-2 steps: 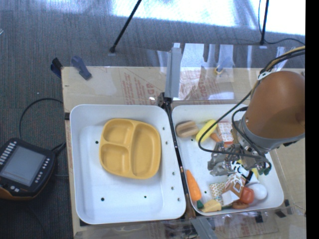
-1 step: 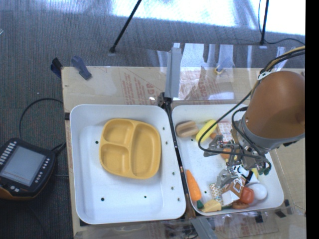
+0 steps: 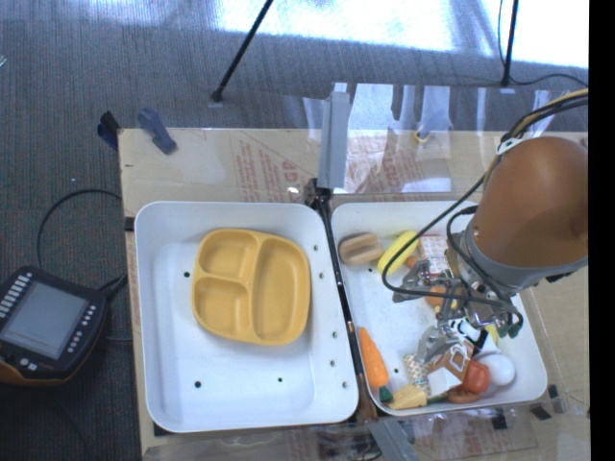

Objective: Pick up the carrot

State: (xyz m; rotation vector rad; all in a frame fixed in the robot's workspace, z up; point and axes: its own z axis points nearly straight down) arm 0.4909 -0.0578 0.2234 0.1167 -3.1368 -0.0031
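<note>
Carrot [image 3: 373,355] lying near left wall of right bin [image 3: 538,353], orange body toward far side, green end toward near rim; untouched. Gripper [image 3: 444,339] hanging over bin middle, right of carrot, apart from it; finger spread hidden in clutter, cannot tell. Hot dog bun [image 3: 360,249] and banana [image 3: 397,251] at far end. Yellow divided plate [image 3: 253,285] in left bin [image 3: 163,353].

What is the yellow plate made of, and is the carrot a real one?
The yellow plate looks like smooth moulded plastic: one even colour, rounded edges, three pressed-in sections, a soft sheen. The carrot is probably a plastic toy too: flat bright orange, very smooth, tidy green tip. The picture can't settle it for sure.
</note>
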